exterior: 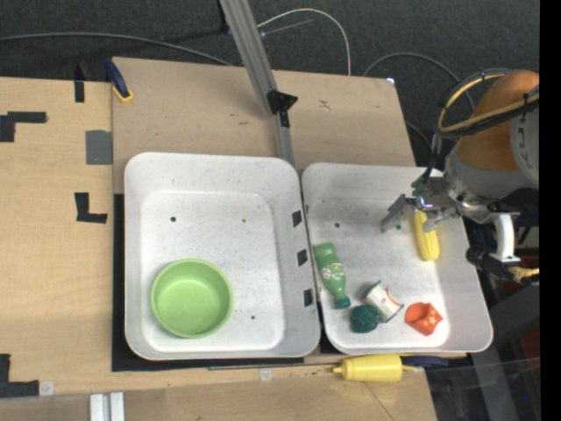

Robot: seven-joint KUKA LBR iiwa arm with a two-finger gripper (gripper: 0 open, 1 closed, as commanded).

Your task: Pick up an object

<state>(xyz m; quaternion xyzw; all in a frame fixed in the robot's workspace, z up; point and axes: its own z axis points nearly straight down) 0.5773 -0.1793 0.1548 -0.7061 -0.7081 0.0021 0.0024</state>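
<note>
- The end effector sits low over the right bin, near its right wall, with the arm reaching in from the right
- Its fingers look spread apart, one dark finger angled out to the left and the other by the top of a yellow corn-like object; nothing is seen clamped between them, so I read it as open and holding nothing
- The yellow object lies flat on the bin floor, just below the end effector and perhaps touching one finger
- Other candidates lie lower in the same bin: a green bottle, a dark green lump, a small white cup and a red piece
- The left bin holds a green bowl
- Judged progress: early; approach appears made, but closing, gripping and lifting all remain
</note>
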